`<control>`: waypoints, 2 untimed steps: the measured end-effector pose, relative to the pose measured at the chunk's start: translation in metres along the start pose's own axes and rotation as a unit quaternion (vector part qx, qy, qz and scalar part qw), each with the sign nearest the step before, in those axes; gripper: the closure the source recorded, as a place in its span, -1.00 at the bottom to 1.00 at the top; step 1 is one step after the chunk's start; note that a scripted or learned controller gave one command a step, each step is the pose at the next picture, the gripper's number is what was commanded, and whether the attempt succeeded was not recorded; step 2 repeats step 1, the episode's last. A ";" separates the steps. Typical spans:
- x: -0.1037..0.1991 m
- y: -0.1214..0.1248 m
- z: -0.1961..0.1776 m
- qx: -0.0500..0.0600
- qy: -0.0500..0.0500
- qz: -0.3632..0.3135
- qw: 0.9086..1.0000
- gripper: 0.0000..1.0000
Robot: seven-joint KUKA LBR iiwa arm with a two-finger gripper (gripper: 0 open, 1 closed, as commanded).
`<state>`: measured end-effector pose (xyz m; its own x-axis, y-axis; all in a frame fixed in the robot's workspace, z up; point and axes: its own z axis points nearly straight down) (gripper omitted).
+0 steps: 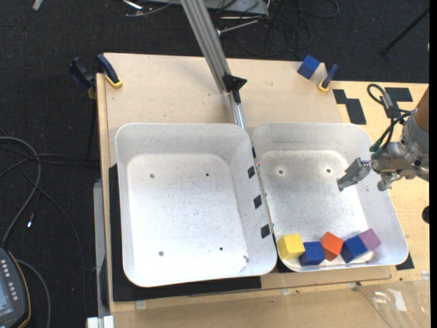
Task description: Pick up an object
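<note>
My hand [365, 171] hangs over the right bin [307, 139], at the frame's right edge; whether it is spread or pressed together, I cannot tell. Five blocks lie lower in the frame, along that bin's bottom wall, well apart from it: one yellow [291, 244], two blue [313, 253] [354, 248], one orange [332, 244], one purple [369, 238]. A sixth, blue block [309, 66] sits on the bench [171, 87], upper right.

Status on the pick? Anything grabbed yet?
Done: nothing lifted yet. The small yellow cube, two blue cubes, orange cube and pale purple cube all sit along the near edge of the right-hand white bin. In hand: the gripper hangs over that bin's right side, well apart from them, nothing visible in it. Left: reach a cube, grasp, lift.
</note>
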<state>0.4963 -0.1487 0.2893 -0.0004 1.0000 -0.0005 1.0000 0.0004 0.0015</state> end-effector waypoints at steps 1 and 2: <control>-0.011 0.068 0.049 0.001 -0.001 -0.002 1.000 -1.00; -0.011 0.068 0.049 0.001 -0.001 -0.002 1.000 -1.00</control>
